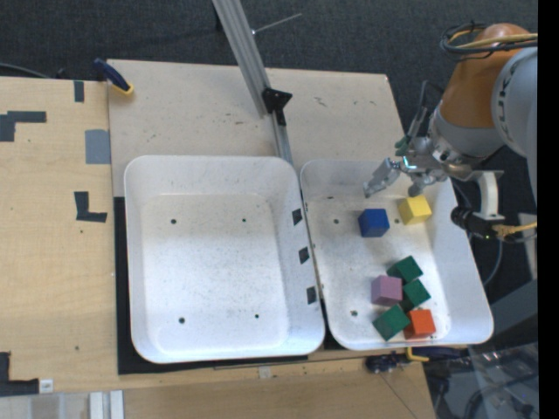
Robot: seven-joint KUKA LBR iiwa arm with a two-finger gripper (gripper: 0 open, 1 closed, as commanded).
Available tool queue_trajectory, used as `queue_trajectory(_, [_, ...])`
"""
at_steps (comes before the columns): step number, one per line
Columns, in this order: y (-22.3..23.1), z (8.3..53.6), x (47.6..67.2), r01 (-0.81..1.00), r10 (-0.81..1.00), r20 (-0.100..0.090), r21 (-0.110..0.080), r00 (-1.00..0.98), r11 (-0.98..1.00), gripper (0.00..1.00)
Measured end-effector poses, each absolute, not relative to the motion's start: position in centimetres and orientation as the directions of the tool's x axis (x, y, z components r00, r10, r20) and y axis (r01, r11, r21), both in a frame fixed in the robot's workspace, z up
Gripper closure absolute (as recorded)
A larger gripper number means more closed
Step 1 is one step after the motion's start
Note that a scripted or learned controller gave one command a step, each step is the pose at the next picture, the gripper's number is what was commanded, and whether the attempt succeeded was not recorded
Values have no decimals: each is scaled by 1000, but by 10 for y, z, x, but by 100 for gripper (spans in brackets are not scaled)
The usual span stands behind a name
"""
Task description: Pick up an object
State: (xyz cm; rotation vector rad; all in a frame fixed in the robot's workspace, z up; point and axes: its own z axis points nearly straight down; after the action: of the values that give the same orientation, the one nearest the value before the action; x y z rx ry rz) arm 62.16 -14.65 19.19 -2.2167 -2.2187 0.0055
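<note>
In the right bin [336, 273] lie a blue cube [374, 223], a yellow cube [415, 209], a purple cube [387, 289], three green blocks [406, 270] [416, 293] [391, 322] and an orange cube [422, 323]. My gripper [400, 182] hovers over the bin's far end, just above the blue and yellow cubes. Its fingers [381, 182] are spread apart with nothing between them.
The left bin [140, 234] stands beside the right one. A slanted metal pole [244, 46] rises behind both bins and ends at their shared far edge. A blue and yellow tool [113, 77] lies at the bench's far left. Cables hang at the right.
</note>
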Motion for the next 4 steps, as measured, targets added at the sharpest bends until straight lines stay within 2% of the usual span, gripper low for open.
queue_trajectory(1, [-146,195,623,1000,1000,0,-1,-2,2,0])
queue_trajectory(3, [-138,88,627,1000,1000,0,-7,-2,2,0])
queue_trajectory(4, [-137,101,628,1000,1000,0,-3,-3,3,100])
